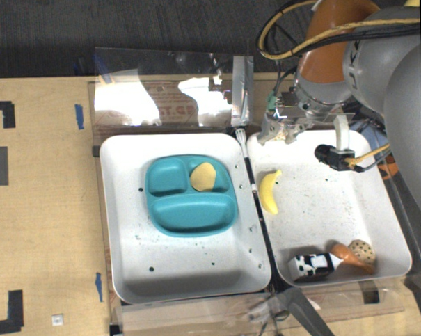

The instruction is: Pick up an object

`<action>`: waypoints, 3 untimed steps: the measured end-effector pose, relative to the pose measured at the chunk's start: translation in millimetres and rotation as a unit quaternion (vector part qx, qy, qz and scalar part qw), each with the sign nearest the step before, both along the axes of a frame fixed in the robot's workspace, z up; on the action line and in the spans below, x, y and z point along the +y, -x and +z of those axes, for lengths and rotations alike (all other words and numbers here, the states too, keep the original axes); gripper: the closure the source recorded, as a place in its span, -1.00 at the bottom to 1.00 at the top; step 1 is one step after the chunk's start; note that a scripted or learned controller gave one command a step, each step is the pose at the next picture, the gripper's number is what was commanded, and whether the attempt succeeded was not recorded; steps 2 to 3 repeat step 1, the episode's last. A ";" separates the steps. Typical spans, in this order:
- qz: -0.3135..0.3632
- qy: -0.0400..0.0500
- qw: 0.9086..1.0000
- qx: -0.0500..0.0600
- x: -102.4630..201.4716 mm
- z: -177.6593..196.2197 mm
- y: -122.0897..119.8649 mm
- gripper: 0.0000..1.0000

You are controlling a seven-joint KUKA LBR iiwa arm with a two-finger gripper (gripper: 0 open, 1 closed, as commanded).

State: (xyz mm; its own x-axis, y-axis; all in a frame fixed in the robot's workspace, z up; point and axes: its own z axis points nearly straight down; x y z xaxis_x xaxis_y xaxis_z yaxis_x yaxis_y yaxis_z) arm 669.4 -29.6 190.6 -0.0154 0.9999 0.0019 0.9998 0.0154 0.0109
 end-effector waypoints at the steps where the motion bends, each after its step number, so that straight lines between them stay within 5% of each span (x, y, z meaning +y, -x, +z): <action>1: 0.025 0.001 1.000 0.006 15.2 -5.6 28.1 1.00; 3: 0.025 0.001 1.000 0.006 15.2 -5.6 28.1 1.00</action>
